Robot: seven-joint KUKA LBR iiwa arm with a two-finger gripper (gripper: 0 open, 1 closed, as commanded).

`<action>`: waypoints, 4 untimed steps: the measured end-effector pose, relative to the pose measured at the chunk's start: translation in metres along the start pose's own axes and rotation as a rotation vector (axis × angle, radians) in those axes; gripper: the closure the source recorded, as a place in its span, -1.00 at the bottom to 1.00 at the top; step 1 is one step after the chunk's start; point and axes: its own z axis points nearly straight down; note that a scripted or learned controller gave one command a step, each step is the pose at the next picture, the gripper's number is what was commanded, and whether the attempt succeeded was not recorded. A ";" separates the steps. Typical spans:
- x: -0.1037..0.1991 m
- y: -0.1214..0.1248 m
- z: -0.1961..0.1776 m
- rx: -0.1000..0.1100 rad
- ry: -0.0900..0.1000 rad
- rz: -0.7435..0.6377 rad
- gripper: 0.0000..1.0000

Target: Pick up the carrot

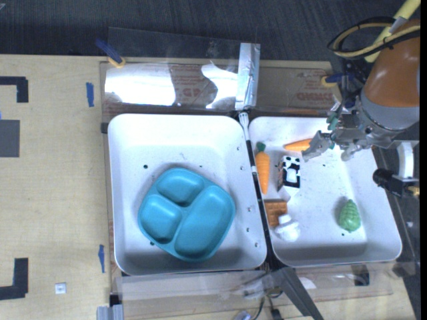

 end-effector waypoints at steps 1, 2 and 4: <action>-0.003 0.042 0.015 -0.005 -0.003 -0.174 -1.00; -0.020 0.091 0.102 -0.031 -0.009 -0.079 -1.00; -0.032 0.091 0.119 -0.004 -0.005 -0.291 1.00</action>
